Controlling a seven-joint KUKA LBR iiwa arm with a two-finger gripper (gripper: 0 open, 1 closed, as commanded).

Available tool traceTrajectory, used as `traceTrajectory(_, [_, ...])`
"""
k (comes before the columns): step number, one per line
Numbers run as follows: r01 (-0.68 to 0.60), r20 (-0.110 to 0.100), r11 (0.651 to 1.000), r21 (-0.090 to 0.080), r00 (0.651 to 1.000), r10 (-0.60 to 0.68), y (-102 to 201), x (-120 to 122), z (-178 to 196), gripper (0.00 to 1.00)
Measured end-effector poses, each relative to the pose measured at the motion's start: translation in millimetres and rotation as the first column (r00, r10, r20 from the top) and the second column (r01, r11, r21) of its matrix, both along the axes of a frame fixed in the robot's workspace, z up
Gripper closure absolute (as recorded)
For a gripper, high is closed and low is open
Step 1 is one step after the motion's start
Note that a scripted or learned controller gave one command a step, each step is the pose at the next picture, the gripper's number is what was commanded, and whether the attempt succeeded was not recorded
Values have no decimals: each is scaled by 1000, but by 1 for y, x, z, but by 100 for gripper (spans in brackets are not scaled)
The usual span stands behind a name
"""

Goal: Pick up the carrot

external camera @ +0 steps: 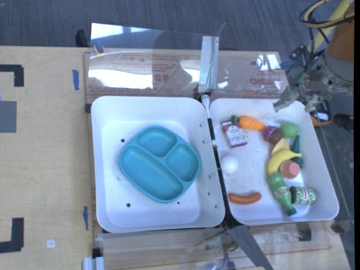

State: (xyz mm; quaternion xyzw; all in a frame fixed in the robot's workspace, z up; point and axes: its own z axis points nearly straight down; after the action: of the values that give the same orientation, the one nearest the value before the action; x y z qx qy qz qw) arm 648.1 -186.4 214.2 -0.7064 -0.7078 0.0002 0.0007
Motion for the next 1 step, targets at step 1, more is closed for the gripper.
traceTrajectory(1, [-158,11,987,-4,987,158,60,22,-114,0])
